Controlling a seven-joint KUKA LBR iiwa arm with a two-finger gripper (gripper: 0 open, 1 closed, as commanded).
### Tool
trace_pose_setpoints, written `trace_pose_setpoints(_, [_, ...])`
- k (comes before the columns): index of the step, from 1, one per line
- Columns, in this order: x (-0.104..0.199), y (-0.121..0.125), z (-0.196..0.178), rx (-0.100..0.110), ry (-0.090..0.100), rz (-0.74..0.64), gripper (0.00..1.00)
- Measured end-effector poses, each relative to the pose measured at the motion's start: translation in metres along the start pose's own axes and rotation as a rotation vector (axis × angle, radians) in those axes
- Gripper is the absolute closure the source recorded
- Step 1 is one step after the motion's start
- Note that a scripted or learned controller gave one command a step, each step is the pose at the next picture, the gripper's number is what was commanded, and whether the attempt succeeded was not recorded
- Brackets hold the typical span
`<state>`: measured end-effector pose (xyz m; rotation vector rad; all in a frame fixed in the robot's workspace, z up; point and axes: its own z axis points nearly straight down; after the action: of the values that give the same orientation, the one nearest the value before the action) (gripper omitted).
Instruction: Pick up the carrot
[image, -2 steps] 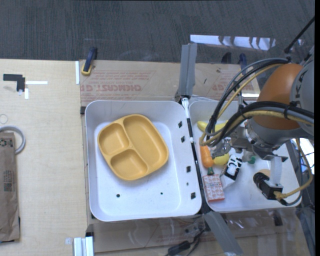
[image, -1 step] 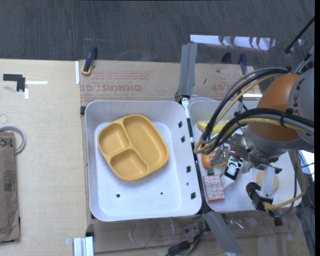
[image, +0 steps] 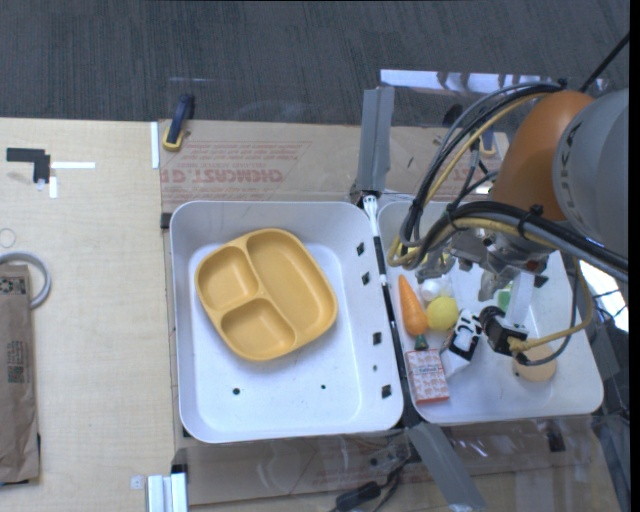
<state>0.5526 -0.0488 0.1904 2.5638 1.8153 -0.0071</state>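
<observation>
Two white bins side by side: left bin (image: 200, 400) holds a yellow three-compartment plate (image: 265, 292); right bin (image: 560, 395) lies under the grey arm (image: 600, 170) with its orange band (image: 535, 150). Gripper (image: 490, 270) hangs over the right bin, its grip state impossible to tell. Carrot (image: 410, 304) lies against that bin's left wall, touching a lemon (image: 442, 314); a small red box (image: 426, 377) sits just below.

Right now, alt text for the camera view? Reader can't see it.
A grey arm with an orange band reaches from the right over the right white bin, where a carrot lies by the left wall beside a yellow lemon and a small red box. The left white bin holds a yellow divided plate.
</observation>
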Motion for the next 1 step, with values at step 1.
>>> trace_pose_setpoints(1, [-0.0584,-0.0108,0.0341,0.0,0.001,-0.271,0.0])
